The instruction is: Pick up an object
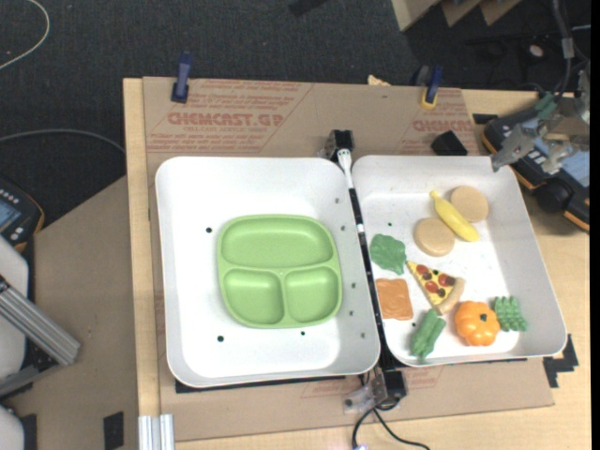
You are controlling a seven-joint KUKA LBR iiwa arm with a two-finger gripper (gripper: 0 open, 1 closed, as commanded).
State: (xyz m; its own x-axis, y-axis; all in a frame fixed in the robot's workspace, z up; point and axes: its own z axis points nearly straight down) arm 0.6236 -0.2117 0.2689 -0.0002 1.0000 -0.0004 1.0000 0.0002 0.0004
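Left bin (187,251): green divided plate (278,270). Right bin (534,251): toy food clustered centre to near side, including banana (454,216), pizza slice (435,283), pumpkin (476,323). Gripper (514,143) hangs beyond the far right rim, apart from all; finger state indeterminable.

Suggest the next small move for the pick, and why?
Probably bring the gripper in from the right bin's far right corner and over the banana. The gripper sits at the bin's edge, above no item, and the banana is among the nearest toys, lying across the top of a tan round piece.
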